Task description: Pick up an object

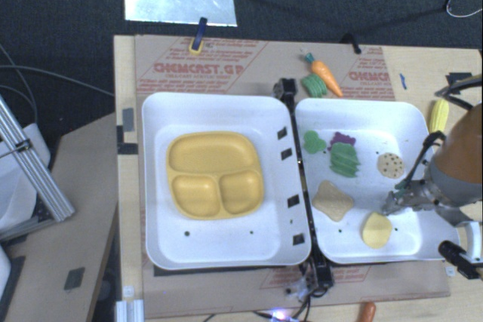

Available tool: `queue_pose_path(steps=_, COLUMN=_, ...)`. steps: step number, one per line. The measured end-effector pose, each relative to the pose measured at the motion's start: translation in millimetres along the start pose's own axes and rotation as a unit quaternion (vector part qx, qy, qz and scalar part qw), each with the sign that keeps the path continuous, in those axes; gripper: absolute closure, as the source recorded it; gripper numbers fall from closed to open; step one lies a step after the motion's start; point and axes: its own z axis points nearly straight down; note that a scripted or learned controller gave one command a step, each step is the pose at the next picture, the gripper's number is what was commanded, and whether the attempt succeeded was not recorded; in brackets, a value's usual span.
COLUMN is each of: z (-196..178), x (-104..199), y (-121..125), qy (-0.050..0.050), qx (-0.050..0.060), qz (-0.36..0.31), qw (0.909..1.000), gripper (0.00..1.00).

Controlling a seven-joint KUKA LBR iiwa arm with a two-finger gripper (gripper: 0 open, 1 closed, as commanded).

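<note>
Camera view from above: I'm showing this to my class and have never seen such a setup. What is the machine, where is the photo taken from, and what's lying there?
One camera looks down at a slant on a bench. The grey machine at the right is a robot arm; its hand hangs low in the right bin, near a yellow toy piece. A tan piece, green toy vegetables and a speckled round piece also lie there. The left bin holds a yellow divided tray. A toy carrot lies outside.
</note>
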Motion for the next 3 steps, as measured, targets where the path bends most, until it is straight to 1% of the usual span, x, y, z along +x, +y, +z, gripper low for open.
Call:
queue_pose_path(steps=1, z=0.3, x=42.4, y=0.3, qy=0.002, qx=0.001, qz=-0.003, qw=1.0000, gripper=1.00)
queue_pose_path(steps=2, z=-106.1, x=133.1, y=27.3, qy=0.001, qx=-0.005, qz=-0.007, qw=1.0000, gripper=1.00)
queue_pose_path(steps=3, z=-131.6, x=207.8, y=11.6, qy=0.002, qx=-0.001, qz=-0.006, qw=1.0000, gripper=1.00)
